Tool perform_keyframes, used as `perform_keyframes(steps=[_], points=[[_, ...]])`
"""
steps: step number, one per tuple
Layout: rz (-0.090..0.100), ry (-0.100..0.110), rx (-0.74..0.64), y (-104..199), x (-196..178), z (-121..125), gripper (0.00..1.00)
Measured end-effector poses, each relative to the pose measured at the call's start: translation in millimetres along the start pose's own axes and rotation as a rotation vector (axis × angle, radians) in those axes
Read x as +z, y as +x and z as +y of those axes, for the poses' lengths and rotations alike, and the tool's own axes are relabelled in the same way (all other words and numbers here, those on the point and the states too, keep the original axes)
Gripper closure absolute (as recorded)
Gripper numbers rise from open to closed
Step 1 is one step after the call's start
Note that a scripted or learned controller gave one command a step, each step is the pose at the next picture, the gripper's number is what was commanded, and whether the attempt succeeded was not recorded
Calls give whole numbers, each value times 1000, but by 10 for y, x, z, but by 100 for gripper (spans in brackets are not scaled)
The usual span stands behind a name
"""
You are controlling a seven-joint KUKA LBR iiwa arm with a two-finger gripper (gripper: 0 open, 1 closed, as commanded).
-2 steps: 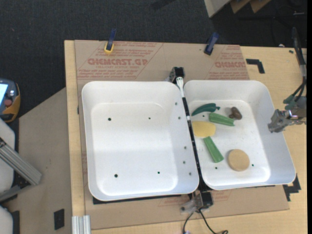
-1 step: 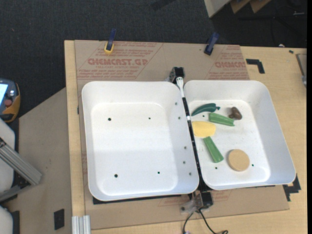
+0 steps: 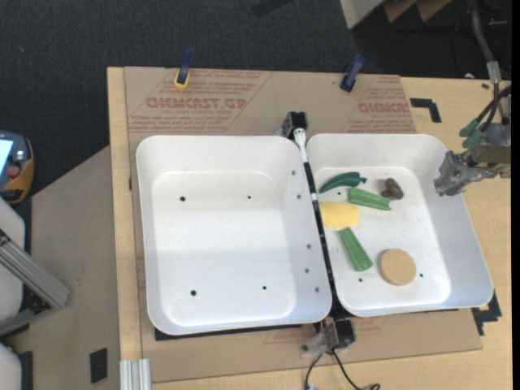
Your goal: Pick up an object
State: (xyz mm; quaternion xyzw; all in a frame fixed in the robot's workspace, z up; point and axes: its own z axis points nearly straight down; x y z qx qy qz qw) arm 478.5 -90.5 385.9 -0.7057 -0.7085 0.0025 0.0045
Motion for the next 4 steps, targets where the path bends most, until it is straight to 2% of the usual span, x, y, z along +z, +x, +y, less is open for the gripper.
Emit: perform_keyframes(steps=[1,2,3,4], points=[[0,-1,-2,634,934,14,100],[-3,-23,-1,920,44,406,100],[-2,-4,5,924,559,15,100],[-3,-15,1,1312,316,252,100]])
